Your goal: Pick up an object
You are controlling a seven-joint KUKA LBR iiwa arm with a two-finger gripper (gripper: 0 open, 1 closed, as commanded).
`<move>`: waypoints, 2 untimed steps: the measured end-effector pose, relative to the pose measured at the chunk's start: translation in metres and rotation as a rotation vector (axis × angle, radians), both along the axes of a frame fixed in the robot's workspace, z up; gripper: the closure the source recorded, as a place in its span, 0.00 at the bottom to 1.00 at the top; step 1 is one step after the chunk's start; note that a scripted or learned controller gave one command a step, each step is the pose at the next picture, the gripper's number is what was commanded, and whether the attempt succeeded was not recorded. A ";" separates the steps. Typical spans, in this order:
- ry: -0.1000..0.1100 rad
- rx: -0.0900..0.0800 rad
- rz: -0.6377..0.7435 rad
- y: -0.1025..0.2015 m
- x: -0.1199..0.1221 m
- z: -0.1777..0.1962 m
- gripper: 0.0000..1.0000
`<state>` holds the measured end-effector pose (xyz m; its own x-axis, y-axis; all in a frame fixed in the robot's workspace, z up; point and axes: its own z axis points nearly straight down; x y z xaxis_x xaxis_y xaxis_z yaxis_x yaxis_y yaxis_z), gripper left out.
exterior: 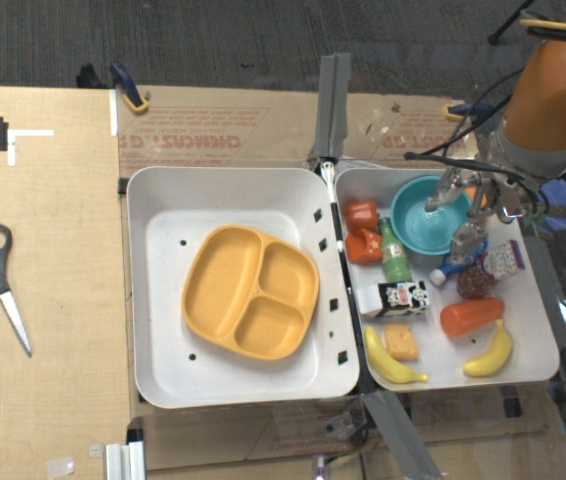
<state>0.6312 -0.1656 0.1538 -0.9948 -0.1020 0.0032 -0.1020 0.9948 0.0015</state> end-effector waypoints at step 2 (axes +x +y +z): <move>-0.003 -0.003 -0.032 0.071 0.017 -0.062 0.00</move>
